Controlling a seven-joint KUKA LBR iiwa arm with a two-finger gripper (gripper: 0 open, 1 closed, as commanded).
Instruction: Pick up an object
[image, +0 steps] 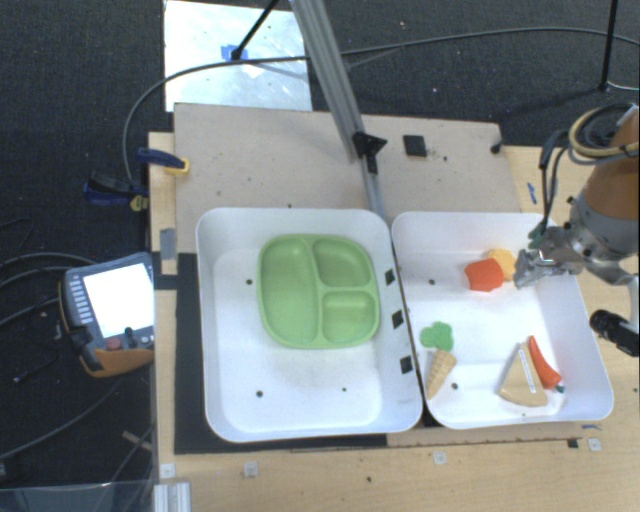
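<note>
Orange toy (484, 275) (shape unclear), pincer (528, 268) beside

The bench (300, 160) bears two white bins side by side — left bin (225, 330), right bin (440, 250).

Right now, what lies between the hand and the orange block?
In the camera view, a small yellow piece lies between the hand and the orange block.
</note>
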